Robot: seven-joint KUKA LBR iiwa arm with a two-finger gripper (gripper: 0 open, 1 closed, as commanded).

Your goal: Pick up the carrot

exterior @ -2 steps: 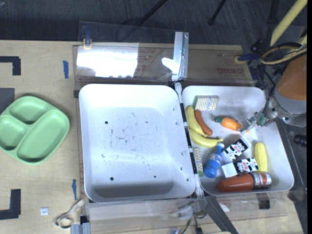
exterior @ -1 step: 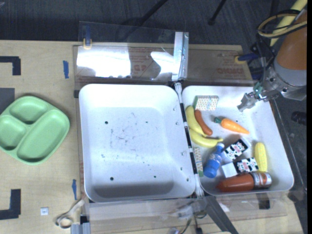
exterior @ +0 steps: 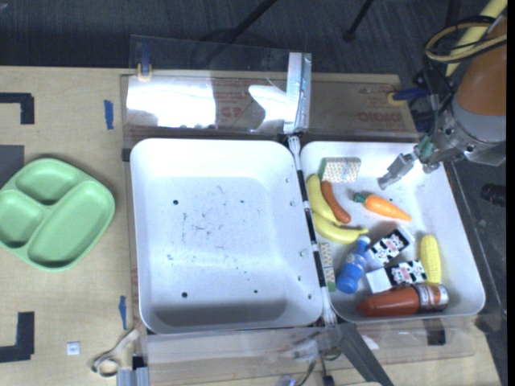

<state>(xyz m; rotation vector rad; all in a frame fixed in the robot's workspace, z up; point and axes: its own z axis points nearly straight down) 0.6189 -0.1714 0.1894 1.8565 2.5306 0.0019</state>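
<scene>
Carrot [exterior: 386, 207] lies free in the right bin, tool poised just above and to its right.

Orange with a green stub at its left end, it rests slightly slanted in the upper middle of the right bin [exterior: 463, 215], near a sausage [exterior: 335, 202] and banana [exterior: 328, 215] on its left and a corn cob [exterior: 430, 258] lower right. The tool [exterior: 400, 167] hangs over the bin's upper part holding nothing; how far it is parted I cannot tell. A good grasp probably means closing across the carrot's thick middle, square to its length, with room kept from the sausage.
</scene>
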